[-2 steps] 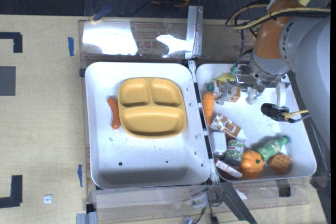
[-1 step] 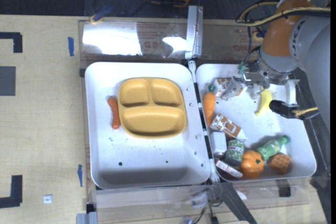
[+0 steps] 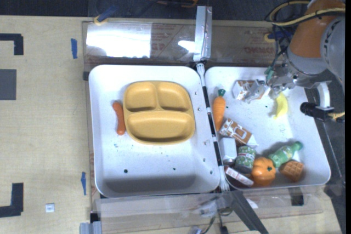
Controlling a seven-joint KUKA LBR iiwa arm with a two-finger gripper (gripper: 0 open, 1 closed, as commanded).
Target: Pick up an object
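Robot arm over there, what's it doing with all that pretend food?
The robot arm reaches in from the right, and its gripper hangs low over the right bin, next to a crinkly silver packet and a yellow banana. It isn't clearly holding anything. A carrot, a pumpkin and other toys lie in that bin. The left bin has a yellow tray and a sausage.

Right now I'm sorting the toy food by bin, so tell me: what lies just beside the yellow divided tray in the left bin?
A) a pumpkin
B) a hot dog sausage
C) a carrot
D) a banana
B: an orange-red sausage lies along the left edge of the yellow divided tray in the left bin; the carrot, banana and pumpkin are all in the right bin.
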